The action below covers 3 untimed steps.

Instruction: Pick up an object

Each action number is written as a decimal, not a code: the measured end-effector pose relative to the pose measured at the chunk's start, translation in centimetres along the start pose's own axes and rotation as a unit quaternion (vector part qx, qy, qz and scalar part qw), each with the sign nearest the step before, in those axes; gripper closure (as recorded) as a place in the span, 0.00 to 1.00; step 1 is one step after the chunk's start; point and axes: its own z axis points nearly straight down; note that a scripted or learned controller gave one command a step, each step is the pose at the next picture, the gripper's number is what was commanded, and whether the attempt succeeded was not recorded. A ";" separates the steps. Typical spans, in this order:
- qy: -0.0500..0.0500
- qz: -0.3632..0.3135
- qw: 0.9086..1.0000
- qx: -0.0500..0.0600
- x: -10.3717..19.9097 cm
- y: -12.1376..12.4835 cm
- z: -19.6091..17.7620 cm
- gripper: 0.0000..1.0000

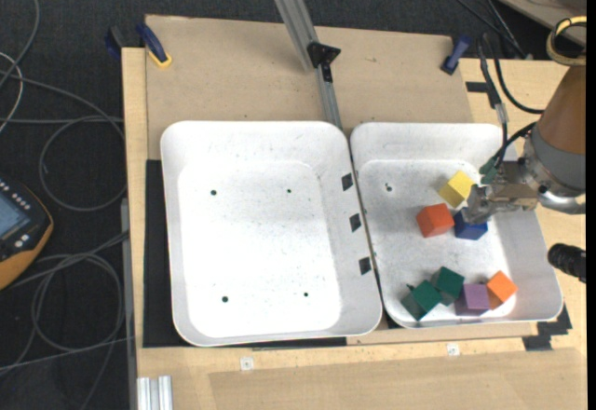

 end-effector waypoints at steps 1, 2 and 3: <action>0.000 -0.001 1.000 -0.002 5.0 0.3 -1.0 1.00; 0.001 -0.001 1.000 0.001 11.0 -0.1 0.0 1.00; 0.000 -0.001 1.000 0.001 17.2 0.0 0.6 1.00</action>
